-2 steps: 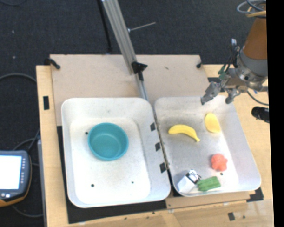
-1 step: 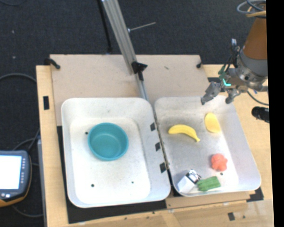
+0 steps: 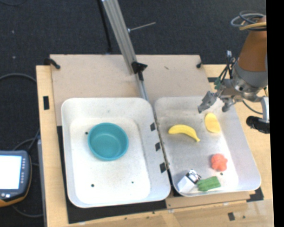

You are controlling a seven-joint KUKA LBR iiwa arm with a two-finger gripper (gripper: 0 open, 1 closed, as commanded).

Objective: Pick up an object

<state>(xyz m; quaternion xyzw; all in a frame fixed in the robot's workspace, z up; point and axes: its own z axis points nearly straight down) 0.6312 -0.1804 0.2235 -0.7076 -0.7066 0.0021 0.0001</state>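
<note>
The right bin (image 3: 180, 146) holds a yellow banana (image 3: 183, 131), a yellow lemon-like piece (image 3: 212, 123), a red lumpy piece (image 3: 219, 162), a green piece (image 3: 208, 184) and a small white and silver item (image 3: 188, 180). My gripper (image 3: 216, 102) hangs over the bin's far right part, just above the lemon-like piece. Its two fingers stand spread apart with nothing between them. The orange-banded wrist (image 3: 253, 55) rises behind it.
The left bin (image 3: 77, 113) holds a teal bowl (image 3: 108, 141). A slanted metal post (image 3: 125, 39) stands behind the bins, ending near their shared edge. A screen device (image 3: 11, 175) sits off the bench at the left.
</note>
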